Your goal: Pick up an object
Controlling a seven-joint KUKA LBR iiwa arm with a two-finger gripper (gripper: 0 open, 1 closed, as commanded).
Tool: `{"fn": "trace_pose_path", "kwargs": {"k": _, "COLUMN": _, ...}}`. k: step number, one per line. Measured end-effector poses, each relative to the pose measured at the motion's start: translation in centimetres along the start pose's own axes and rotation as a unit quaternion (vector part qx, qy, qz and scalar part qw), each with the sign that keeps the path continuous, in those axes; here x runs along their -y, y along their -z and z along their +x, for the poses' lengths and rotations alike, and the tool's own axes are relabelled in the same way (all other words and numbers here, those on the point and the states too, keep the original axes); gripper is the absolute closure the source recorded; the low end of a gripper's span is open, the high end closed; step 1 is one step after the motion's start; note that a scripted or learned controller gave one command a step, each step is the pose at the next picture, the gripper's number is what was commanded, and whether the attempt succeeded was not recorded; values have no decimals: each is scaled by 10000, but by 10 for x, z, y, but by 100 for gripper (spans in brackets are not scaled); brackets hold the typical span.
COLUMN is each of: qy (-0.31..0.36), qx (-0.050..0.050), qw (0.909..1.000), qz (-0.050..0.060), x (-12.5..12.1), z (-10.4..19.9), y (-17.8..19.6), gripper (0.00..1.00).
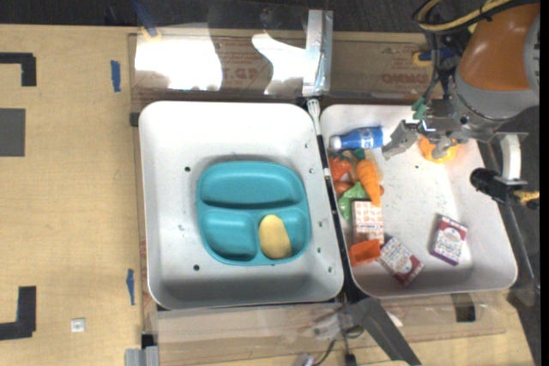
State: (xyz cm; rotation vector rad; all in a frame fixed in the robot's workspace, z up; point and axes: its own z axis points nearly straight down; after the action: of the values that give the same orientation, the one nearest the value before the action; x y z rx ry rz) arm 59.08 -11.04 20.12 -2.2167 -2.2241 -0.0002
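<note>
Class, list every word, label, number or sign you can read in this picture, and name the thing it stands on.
None reads clearly.
Cardboard strip behind the bins: faint printed lettering, too blurred to read.
Blue bottle: white label, too small to read.
Small purple packet: print blurred.
Red and white box: print blurred.
Checked packet: print blurred.

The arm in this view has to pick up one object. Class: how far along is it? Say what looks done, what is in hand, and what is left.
Done: the arm has reached over the right bin, with the gripper near the blue bottle and the orange piece. In hand: nothing visible; whether the fingers are closed can't be judged. Left: grasp and lift something. The yellow item lies in the teal tray, untouched.
</note>
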Motion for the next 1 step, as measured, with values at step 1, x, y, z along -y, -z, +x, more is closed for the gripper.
{"fn": "trace_pose_path", "kwargs": {"k": 1, "qy": -1328, "qx": 8, "qw": 9911, "qz": -24, "x": -17, "z": -7, "y": 50, "gripper": 0}}
